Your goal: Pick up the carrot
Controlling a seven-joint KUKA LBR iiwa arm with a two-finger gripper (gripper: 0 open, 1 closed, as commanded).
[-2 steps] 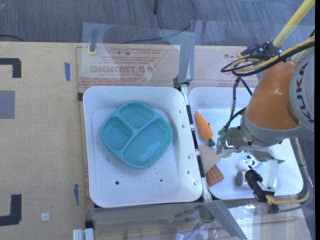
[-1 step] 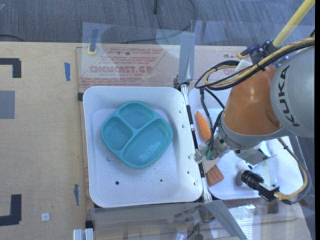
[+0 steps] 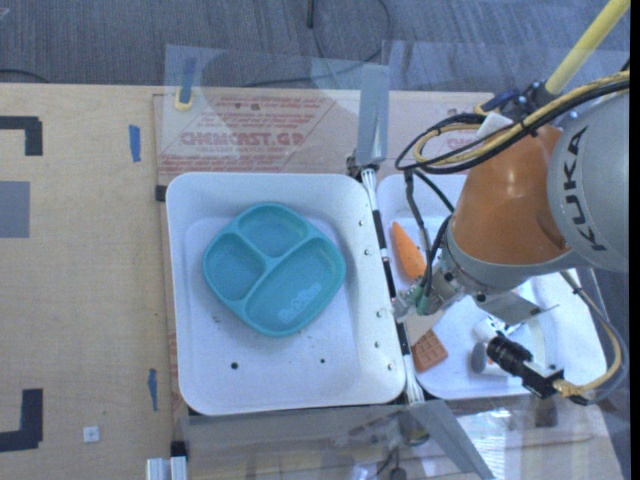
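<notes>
One carrot (image 3: 406,250) lies just beyond my claw (image 3: 424,298), so I hover close; whether I'm open, I cannot tell.

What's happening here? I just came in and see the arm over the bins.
The arm is reaching from the right over the right bin, going for the carrot. The carrot lies near that bin's left wall, just left of the wrist, and nothing shows it being held yet. A small brown waffle-like piece lies nearer the front. The left bin holds a blue divided plate, untouched.
</notes>
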